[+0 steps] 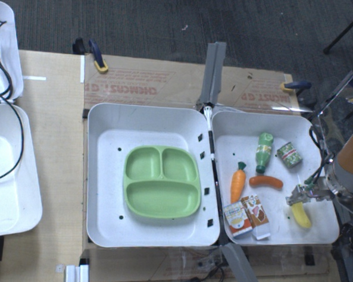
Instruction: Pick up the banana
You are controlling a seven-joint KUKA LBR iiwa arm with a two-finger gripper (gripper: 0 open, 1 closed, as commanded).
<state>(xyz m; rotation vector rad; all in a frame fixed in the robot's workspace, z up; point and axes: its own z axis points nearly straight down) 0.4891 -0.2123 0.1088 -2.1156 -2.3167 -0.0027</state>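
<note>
Counter (55, 70) — pale wood-coloured surface bearing two shallow white bins side by side; left bin (102, 180), with rounded corners, holds a single green plate (161, 182) of three compartments; right bin (225, 125) holds the smaller items. Arm (349, 160), grey with an orange band, enters from the right and is cut off by the frame edge; its jaws (299, 196) sit low at the bin's right side, directly above the banana (302, 216), but their metal parts are too small and cluttered to tell whether they are spread or pressed together. Contents of the right bin: two small cartons (246, 216) at the front wall; green bottle (263, 152); orange carrot (238, 182); reddish sausage (266, 182); banana — short, yellow, near the front right corner; green can (289, 155), lying tilted.
</note>
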